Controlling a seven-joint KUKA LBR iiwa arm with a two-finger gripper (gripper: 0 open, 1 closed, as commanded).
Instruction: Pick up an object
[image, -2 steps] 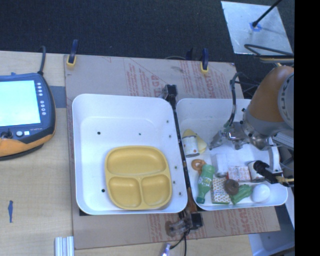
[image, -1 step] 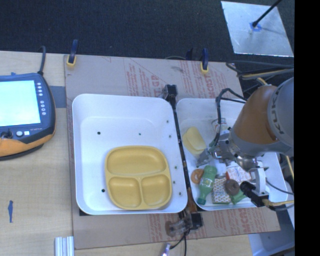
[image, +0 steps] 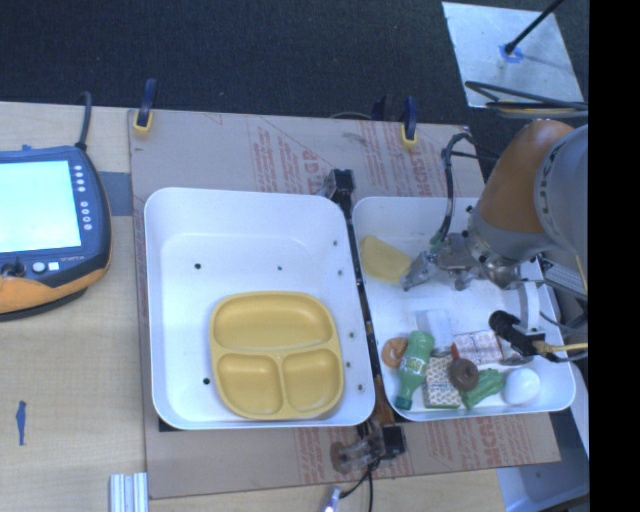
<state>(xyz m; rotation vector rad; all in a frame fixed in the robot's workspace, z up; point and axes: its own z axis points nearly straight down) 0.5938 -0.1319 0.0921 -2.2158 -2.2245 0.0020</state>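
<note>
At the near edge of the right bin (image: 560, 400), a green bottle (image: 413, 366), a white egg (image: 521, 385) and small packets lie heaped together. The left bin (image: 180, 230) holds a yellow divided tray (image: 275, 352). Farther back, the hand (image: 438, 272) hangs beside a yellow sponge (image: 384, 258); I cannot tell how far it is open.
</note>
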